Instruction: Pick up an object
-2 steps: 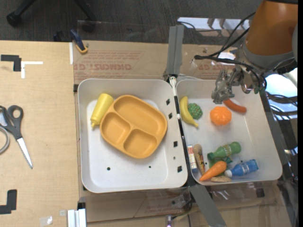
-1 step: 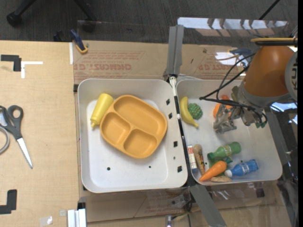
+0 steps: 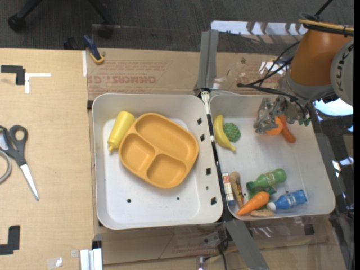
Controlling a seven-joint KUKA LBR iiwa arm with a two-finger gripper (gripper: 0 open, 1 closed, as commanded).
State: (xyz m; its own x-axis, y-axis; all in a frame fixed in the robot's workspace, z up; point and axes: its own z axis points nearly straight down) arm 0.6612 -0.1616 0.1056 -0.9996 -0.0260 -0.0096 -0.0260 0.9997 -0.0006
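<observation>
Right white bin (image 3: 315, 167): one yellow banana (image 3: 221, 134) and one knobbly green fruit (image 3: 231, 131) at its left wall; one green plastic bottle (image 3: 269, 180), one orange carrot (image 3: 253, 203) and one blue bottle (image 3: 291, 198) along its near edge. The grey two-finger gripper (image 3: 269, 122), near the far right corner, is pinching a small orange object (image 3: 279, 129) between its fingers. Left white bin (image 3: 112, 201): one yellow three-compartment plastic tray (image 3: 158, 149), one yellow squeeze bottle (image 3: 119, 130) touching its left side; mirrored lettering on the cardboard beyond is illegible.
</observation>
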